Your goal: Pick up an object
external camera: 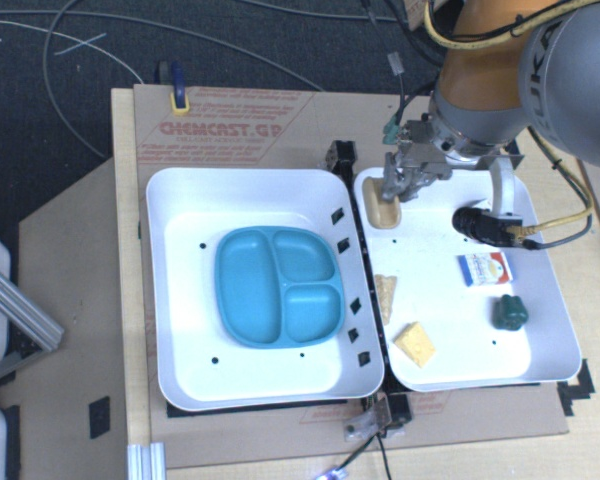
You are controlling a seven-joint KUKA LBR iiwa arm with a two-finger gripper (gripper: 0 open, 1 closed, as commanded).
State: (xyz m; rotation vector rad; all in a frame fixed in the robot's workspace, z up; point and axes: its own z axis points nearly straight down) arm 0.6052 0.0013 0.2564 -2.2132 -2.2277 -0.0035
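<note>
Yellow block [415,344]: lies flat near the front edge of the right bin [550,353], toward its front left corner.
Green lump [509,312]: dark and rounded, by the right bin's right edge, well apart from the yellow block.
Pale slice [385,296]: thin and tan, lying along the right bin's left wall, just behind the yellow block.
Blue plate [278,286]: a three-part divided plate, flat in the middle of the left bin [180,218], clear of all four walls.
Small packet [484,268]: white with red and blue print, just behind the green lump, toward the right edge of the right bin.
Tan piece [380,211]: rounded, in the far left corner of the right bin, close against the left wall; of the loose things it lies closest to the pincer.
Gripper [404,186]: low over the far end of the tan piece; wide or narrow, and touching or not, cannot be told.
Arm [570,58]: grey, with its orange band [495,38] above the right bin's far edge.
Cardboard sheet [220,123]: red-printed, under both bins, showing past the left bin's far edge.
</note>
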